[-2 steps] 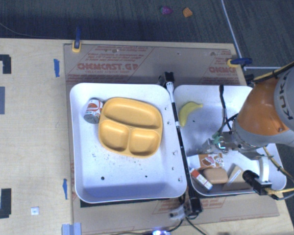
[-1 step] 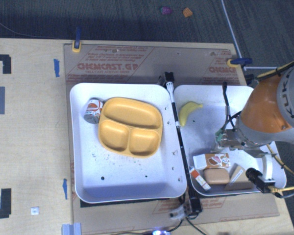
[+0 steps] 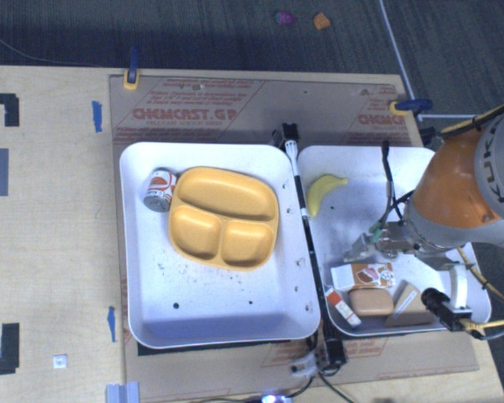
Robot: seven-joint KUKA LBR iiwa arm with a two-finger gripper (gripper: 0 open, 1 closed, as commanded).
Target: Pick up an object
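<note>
Sitting in the left bin (image 3: 143, 309): one yellow tray (image 3: 223, 217), one can (image 3: 159, 190); gripper (image 3: 385, 240) state unclear.

We see a pale wooden bench (image 3: 50, 242) carrying a brown board (image 3: 260, 112) with red print, and on it the two white bins: the left bin (image 3: 139, 250) touches the right bin (image 3: 361, 162). A yellow clamp (image 3: 133, 75) grips the board's far left corner, and a blue clamp (image 3: 410, 105) grips its far right corner. On the bench to the left we find black tape marks (image 3: 8, 107) and a strip of blue tape (image 3: 97, 116). Beyond the bench, on the dark carpet (image 3: 193, 15), lie a purple scrap (image 3: 283, 18) and an orange scrap (image 3: 321, 22), near each other.
</note>
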